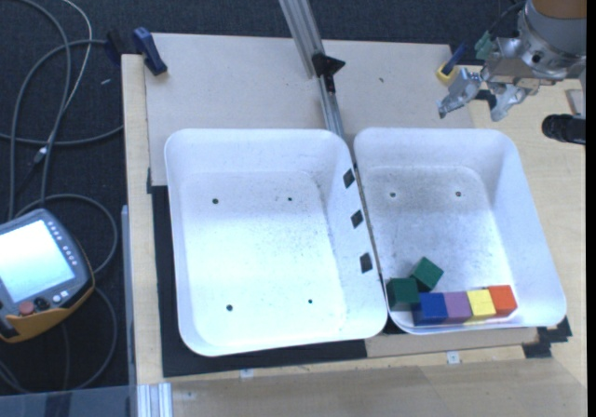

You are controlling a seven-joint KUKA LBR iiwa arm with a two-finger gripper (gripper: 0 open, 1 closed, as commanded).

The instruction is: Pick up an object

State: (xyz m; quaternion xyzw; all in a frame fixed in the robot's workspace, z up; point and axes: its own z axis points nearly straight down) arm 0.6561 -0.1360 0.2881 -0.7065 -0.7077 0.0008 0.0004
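Several small blocks lie along the near edge of the right bin (521,182): two green blocks (427,272) (403,291), a blue block (433,307), a purple block (458,305), a yellow block (480,302) and an orange block (502,298). My gripper (477,100) hangs above the far right corner of that bin, well away from the blocks. Its two fingers are spread apart with nothing between them.
The left bin (186,159) sits beside the right one. A slanted metal pole (298,15) rises behind the bins. A blue clamp (149,50) sits at the bench's far left corner. A teach pendant (37,271) and cables lie on the floor at left.
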